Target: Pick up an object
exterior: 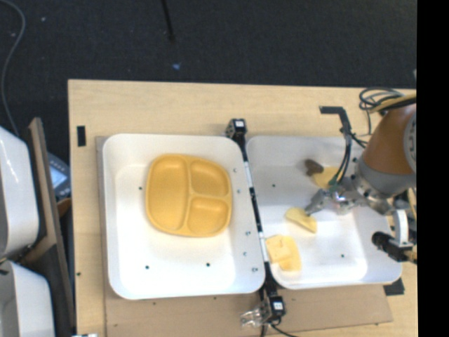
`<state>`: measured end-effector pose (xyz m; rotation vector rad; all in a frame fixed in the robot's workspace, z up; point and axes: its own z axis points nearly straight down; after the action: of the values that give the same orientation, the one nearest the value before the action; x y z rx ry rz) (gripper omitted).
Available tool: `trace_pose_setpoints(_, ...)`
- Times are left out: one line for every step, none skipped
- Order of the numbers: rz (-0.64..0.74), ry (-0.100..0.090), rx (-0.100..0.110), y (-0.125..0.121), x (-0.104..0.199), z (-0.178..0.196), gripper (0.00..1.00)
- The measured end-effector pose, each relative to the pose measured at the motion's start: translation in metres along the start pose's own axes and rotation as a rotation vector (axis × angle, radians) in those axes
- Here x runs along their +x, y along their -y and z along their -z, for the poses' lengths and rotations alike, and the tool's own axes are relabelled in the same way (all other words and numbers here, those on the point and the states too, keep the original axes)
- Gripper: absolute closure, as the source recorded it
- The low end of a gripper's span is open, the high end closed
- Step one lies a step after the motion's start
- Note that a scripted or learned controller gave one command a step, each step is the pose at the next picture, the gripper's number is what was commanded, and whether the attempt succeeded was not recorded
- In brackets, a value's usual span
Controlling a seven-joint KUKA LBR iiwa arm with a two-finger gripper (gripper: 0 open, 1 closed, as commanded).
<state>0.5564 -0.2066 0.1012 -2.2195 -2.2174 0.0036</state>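
Hovering low in the right bin [351, 269] with gripper [317, 203] spread open just above the yellow wedge [301, 220], apparently lining up to pinch it, nothing between the fingers.

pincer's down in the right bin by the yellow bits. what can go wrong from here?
1. The pincer sits at the edge of the yellow wedge, not squarely over it, so closing may nudge the wedge aside rather than grip it.
2. The brown lump and another yellow scrap lie close behind the pincer; a lift may drag or bump them.
3. The yellow block rests against the right bin wall, hard to get around.
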Motion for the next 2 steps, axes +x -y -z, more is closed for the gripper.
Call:
trace_pose_setpoints(0.000,0.002,-0.005,0.000,0.000,0.000,0.00)
trace_pose_setpoints(-0.001,0.002,-0.007,0.000,-0.001,0.011,1.00)
